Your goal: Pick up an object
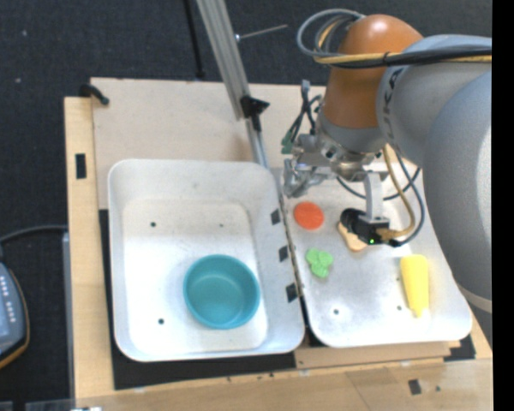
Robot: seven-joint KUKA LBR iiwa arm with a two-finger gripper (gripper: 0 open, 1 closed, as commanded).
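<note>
Gripper (296,178) seemingly just above orange disc (308,217), right bin (368,302); cannot tell grip state.

Arm (428,118) reaches in from the right. Gripper (298,178) hangs over the far left corner of the right bin (368,306), close to the wall beside the left bin (133,199). Orange disc (308,217) lies just beside the gripper (contact unclear). Green lump (319,263) is near the disc, apart from it. Yellow piece (415,283) is well apart, toward the right wall. Left bin holds a teal bowl (222,291), upright, toward the front.
</note>
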